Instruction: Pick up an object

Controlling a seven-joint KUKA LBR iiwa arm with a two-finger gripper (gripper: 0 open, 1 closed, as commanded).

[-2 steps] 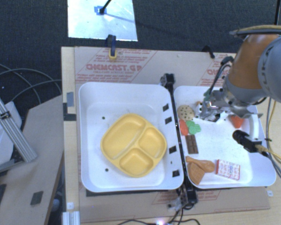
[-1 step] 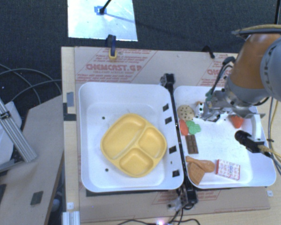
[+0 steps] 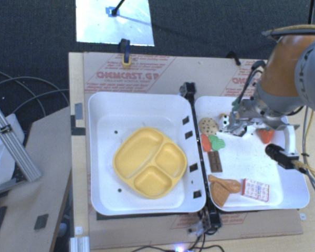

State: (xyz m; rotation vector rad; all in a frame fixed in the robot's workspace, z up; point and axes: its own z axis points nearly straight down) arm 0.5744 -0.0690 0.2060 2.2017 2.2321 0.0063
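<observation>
Taking the right bin (image 3: 299, 193) as the landmark: at its near edge lie a tan pastry-like piece (image 3: 223, 187) and, just to its right, a small white and red card (image 3: 255, 189). Farther in, by the bin's left wall, sit a brown bar (image 3: 214, 161), a green piece (image 3: 217, 142) and a cookie (image 3: 207, 125). The gripper (image 3: 236, 125) hangs over the bin's far part, just right of the cookie (whether it is apart or together, I cannot tell). An orange piece (image 3: 265, 136) lies right of it. Left of this bin, the other bin (image 3: 102, 193) holds a yellow divided plate (image 3: 149, 163).
</observation>
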